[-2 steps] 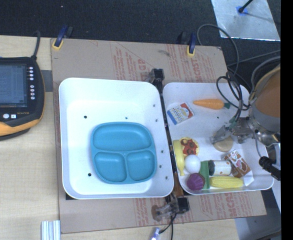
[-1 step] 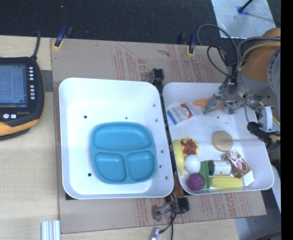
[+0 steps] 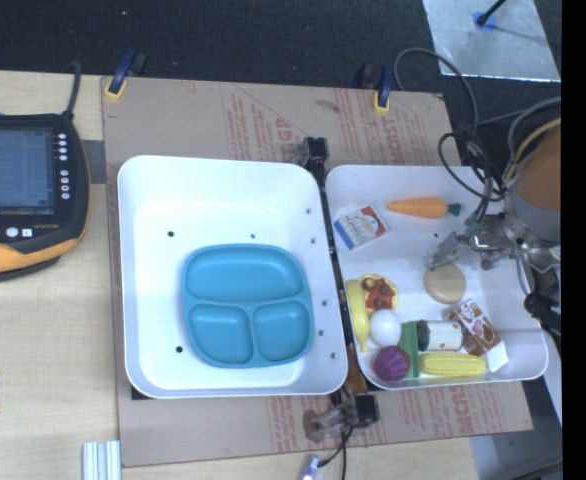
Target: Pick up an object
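Gripper [image 3: 451,252] seen over right bin [image 3: 413,180]; finger state cannot be told. Beige disc [image 3: 445,284] just below it, carrot [image 3: 417,207] above-left.

Two white bins are sitting side by side on a brown cardboard sheet [image 3: 273,118]. The left bin [image 3: 143,268] is holding a blue divided tray [image 3: 245,303]. The right bin [image 3: 373,183] is carrying a carrot [image 3: 417,207] near its far wall, a small blue-and-white carton [image 3: 359,227], a round tan piece [image 3: 445,284], a white egg [image 3: 384,326], a purple onion-like piece [image 3: 391,364], a corn cob [image 3: 453,366], a banana [image 3: 357,313] along the near-left wall, and a brown snack packet [image 3: 476,330]. The gripper [image 3: 451,251] is hovering just above the tan piece, its metal fingers pointing left and down. A teach pendant [image 3: 18,193] is lying at the left on the bench.
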Motion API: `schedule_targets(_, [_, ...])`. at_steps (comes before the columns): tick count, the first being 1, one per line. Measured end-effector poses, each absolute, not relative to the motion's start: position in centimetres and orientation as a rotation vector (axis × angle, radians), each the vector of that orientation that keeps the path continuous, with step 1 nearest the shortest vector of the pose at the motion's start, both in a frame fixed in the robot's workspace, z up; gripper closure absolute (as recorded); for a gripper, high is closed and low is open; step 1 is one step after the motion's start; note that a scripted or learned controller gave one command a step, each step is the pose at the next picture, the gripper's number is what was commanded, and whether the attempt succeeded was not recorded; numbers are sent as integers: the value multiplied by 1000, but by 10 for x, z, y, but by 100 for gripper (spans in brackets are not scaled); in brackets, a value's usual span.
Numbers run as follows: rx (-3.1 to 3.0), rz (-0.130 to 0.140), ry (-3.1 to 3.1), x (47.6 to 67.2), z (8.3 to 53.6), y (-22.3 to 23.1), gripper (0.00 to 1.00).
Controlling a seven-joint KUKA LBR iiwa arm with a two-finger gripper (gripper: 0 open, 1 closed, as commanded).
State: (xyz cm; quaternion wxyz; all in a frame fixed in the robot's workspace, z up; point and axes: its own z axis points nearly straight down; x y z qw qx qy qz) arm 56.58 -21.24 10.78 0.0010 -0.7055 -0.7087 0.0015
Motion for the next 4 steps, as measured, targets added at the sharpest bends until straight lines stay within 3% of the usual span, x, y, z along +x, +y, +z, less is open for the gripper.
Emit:
schedule_targets(1, [-2216,2,-2226,567,127,-204,0])
schedule_targets(2, [-2216,4,-2226,570,118,-208,0])
schedule_targets(3, [-2215,4,-2225,520,127,-207,0])
schedule_targets(4, [-2211,6,-2225,533,91,-194,0])
